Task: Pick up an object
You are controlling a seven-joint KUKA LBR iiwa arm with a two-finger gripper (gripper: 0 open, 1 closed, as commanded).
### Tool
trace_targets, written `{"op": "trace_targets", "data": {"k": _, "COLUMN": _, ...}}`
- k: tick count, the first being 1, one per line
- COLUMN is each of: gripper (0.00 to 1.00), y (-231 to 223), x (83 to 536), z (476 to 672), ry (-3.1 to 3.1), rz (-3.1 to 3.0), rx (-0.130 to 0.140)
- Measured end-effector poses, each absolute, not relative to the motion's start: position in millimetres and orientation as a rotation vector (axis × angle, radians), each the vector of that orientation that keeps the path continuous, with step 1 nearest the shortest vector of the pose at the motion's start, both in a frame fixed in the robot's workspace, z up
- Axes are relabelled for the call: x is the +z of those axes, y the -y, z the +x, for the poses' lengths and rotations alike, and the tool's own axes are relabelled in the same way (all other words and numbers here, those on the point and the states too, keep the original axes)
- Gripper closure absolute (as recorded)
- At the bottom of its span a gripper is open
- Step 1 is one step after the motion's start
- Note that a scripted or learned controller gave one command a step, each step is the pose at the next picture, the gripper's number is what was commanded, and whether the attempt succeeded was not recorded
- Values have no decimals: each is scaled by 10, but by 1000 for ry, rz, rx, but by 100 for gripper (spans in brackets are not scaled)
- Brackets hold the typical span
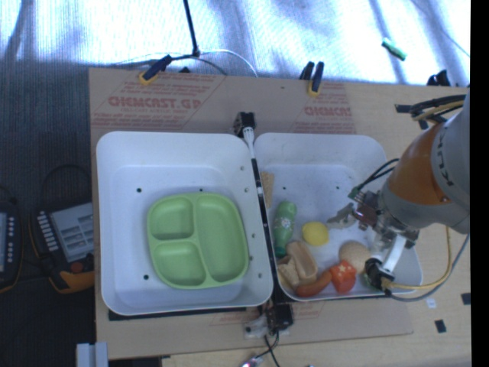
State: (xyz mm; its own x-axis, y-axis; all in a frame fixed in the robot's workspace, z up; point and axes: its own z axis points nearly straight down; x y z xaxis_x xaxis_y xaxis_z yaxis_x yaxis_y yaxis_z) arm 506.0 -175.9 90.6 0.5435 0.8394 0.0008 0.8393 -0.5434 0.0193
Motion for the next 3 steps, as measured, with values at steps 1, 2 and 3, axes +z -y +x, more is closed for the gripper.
{"op": "trace_targets", "data": {"k": 1, "gripper": 0, "y": 1934, "x": 925, "z": 6015, "ry": -1272, "rz": 2879, "rx": 4}}
{"op": "trace_targets", "data": {"k": 2, "gripper": 0, "y": 1995, "x": 911, "z": 6328, "ry": -1352, "rz": 2866, "rx": 11}}
{"op": "trace_targets", "data": {"k": 3, "gripper": 0, "y": 2046, "x": 1032, "z": 6368, "ry": -1608, "rz": 2725, "rx": 3}}
